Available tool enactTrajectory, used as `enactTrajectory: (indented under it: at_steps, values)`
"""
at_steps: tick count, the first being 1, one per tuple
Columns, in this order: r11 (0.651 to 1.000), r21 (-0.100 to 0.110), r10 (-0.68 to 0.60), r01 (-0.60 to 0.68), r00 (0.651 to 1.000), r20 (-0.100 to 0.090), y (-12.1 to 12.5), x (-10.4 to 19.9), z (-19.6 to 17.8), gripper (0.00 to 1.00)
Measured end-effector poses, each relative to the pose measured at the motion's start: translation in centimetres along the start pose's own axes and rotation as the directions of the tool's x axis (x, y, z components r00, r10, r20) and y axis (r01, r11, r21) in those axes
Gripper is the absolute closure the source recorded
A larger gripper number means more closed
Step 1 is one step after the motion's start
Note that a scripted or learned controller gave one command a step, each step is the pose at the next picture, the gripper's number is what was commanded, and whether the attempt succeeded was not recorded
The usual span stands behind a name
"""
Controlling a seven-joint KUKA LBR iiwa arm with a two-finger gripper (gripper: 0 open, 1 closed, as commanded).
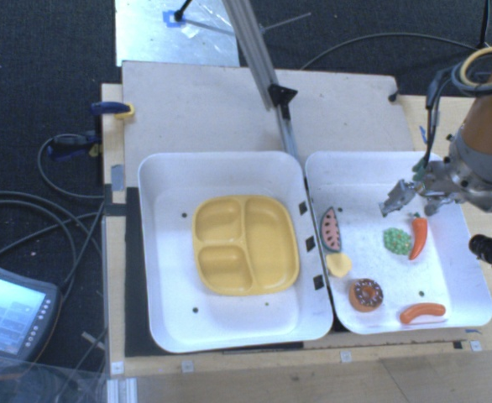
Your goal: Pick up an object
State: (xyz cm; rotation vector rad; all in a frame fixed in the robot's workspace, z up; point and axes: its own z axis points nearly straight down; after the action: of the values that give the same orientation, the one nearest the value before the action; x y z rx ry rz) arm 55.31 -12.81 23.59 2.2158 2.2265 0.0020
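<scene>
Right bin (481, 296), near edge: an orange-red sausage (422, 312) lies close to the near right corner, long axis running roughly along that edge; a chocolate-iced doughnut (366, 295) sits toward the near left corner. Just beyond the doughnut, against the left wall, a pale yellow piece (339, 264) rests, and beyond that a watermelon slice (331, 229) lies along the same wall, long axis pointing from near edge to far edge. Mid-bin, toward the right wall: a green bumpy item (397, 241), likely a pea cluster or broccoli, touching or just beside a red chilli pepper (418, 236) with a green stem end, long axis running near-to-far with a slight lean. Above these, toward the far right part of the bin: the gripper (401, 198), carried by the arm's wrist entering over the right wall; whether its fingers are spread or closed cannot be told, and nothing is seen between them. Governing relation: the green item and pepper lie just nearward of the gripper, almost directly below it, making them the likeliest candidates; a pepper grasp would need closing across its short width. Left bin (158, 250): a yellow divided tray (246, 244) at centre, well apart from the gripper.
</scene>
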Motion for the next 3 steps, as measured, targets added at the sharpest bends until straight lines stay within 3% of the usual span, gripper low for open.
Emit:
enactTrajectory:
  at_steps: [1,3]
  values:
    - [1.0,-0.001,0.002,-0.002,1.0,0.0,0.0,0.0,0.0,0.0]
    - [1.0,0.004,0.004,-0.004,1.0,0.0,-0.8,-0.1,9.5,0.0]
